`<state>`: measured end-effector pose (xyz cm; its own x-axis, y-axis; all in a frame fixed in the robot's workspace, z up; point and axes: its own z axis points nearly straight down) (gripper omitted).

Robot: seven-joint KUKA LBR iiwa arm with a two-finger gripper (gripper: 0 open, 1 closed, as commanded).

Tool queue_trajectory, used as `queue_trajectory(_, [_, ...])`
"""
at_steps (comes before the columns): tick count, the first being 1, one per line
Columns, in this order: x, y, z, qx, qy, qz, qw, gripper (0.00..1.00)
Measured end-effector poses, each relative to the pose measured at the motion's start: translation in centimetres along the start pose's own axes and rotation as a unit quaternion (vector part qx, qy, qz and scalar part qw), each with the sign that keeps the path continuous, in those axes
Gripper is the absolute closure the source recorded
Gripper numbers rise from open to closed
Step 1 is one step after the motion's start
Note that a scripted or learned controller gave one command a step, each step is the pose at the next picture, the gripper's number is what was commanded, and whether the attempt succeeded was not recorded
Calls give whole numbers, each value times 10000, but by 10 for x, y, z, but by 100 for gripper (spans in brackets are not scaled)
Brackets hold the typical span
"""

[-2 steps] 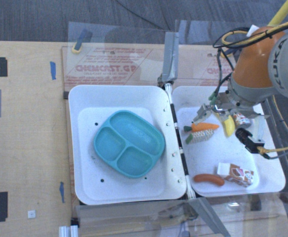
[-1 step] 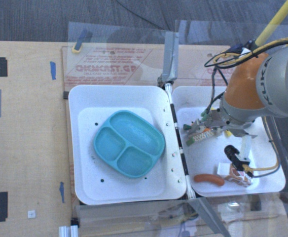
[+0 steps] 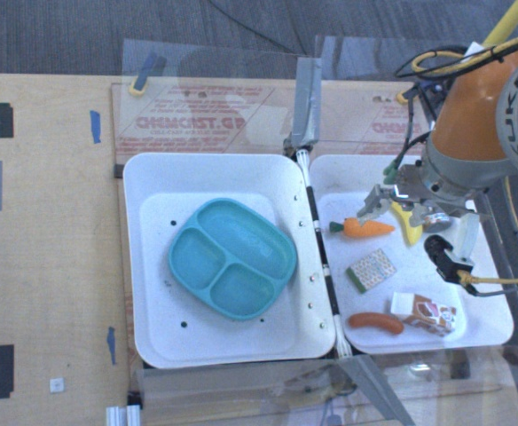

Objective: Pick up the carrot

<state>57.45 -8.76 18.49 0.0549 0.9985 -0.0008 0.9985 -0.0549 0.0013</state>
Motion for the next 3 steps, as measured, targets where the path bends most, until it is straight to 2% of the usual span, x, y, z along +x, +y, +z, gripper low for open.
queue_trajectory(1, [-3,24,76,7,7,21,10000,0])
queue_trajectory(2, [-27,27,34,-17,-6,-1362,9907,0])
queue_trajectory(3, [-20,16,97,-26,4,-2635,9647,0])
